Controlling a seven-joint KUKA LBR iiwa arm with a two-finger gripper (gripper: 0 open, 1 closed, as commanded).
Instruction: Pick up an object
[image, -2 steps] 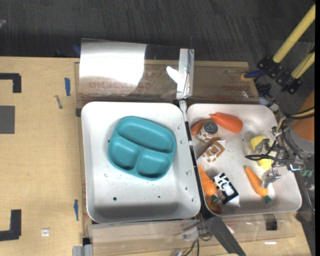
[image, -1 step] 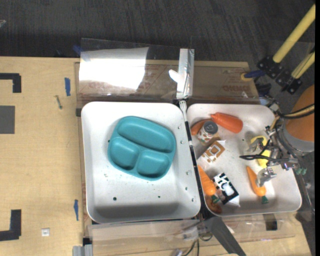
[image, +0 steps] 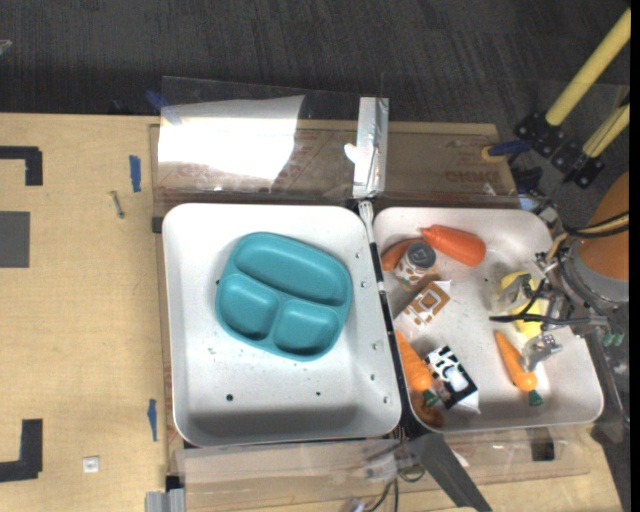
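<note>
Two white bins sit side by side on a tan wooden bench (image: 70, 330) with black corner marks and small strips of blue tape. The left bin (image: 200, 390) holds a teal divided plate (image: 284, 294). The right bin (image: 575, 395) holds a bright orange carrot (image: 455, 243) near the top, another orange carrot (image: 413, 368) with a green tip along the left wall, and a third orange carrot (image: 516, 363) at the right. Between them lie a brown and white patterned block (image: 426, 302), a black and white patterned block (image: 452, 377), a grey cap (image: 420, 257) and something yellow (image: 516, 287). The arm (image: 608, 260) is grey with an orange band. Yellow poles (image: 592, 68) cross dark grey carpet.
</note>
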